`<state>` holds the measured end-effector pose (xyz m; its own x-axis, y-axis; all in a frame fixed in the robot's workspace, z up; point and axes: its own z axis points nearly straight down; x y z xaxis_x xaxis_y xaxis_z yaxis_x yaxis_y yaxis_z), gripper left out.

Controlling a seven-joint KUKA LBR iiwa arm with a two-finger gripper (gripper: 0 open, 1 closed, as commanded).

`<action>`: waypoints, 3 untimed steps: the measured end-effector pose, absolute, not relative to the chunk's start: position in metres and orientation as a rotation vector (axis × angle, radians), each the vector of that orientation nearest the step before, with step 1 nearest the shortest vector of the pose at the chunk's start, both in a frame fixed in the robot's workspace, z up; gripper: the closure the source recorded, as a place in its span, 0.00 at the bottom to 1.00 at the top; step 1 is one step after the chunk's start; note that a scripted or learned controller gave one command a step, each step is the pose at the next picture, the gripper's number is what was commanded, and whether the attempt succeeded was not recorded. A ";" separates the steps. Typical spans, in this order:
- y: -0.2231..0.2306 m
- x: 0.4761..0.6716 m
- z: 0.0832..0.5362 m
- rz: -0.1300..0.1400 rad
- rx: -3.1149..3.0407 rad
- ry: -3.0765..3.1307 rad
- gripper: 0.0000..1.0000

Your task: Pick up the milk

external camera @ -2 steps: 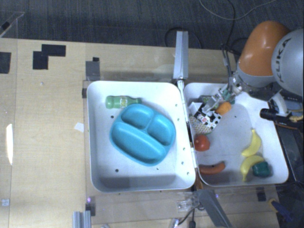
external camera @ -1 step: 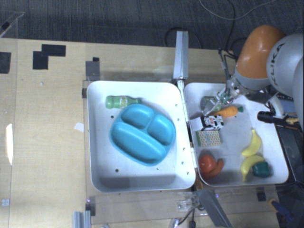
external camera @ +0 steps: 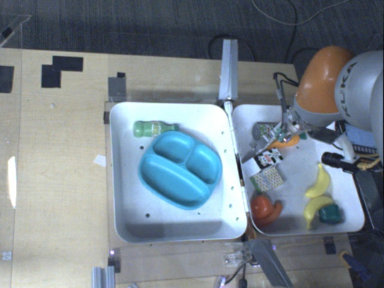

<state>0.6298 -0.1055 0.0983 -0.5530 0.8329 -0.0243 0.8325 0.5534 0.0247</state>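
Here, my gripper (external camera: 277, 138) hangs in the right bin (external camera: 351, 224); jaw state unreadable. Milk (external camera: 268, 157): small carton, black-and-white patches, lying just below me, touching a speckled packet (external camera: 267, 177) on its lower side.

The tabletop (external camera: 54, 179) looks like pale, matt wood. Both white bins (external camera: 180, 230) seem smooth plastic with a slight sheen. The blue divided plate (external camera: 180, 168) is glossy plastic. The metal bar (external camera: 228, 71) between the bins has a dull brushed finish.
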 end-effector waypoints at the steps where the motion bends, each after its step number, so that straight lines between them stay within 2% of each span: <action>1: -0.089 0.600 0.090 0.009 1.501 2.747 0.00; 2: -0.087 0.603 0.102 0.019 1.496 2.743 1.00; 3: -0.041 0.668 0.216 0.008 1.519 2.739 1.00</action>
